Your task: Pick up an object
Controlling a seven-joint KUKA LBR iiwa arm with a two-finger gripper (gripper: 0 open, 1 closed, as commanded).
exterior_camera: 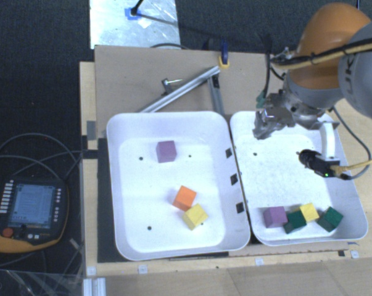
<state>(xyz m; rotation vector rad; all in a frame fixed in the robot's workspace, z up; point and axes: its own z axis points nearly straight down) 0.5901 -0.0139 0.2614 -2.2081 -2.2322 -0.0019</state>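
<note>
Light wooden counter (173, 73) carries two shallow white plastic bins side by side, touching: left bin (121, 165), right bin (352, 214). Silver metal rod (179, 90) lies on brown board at 12 o'clock, tilted, beside yellow clamp (223, 58).

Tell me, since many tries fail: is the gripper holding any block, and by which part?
Nothing is held: the gripper hangs over the right bin's far end, no block between its fingers.

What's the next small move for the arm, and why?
Probably carry the gripper toward the near end of the right bin and down. It hangs over the bin's far left corner with nothing under it, while the purple block, two green blocks and a yellow block cluster along the near wall.
</note>
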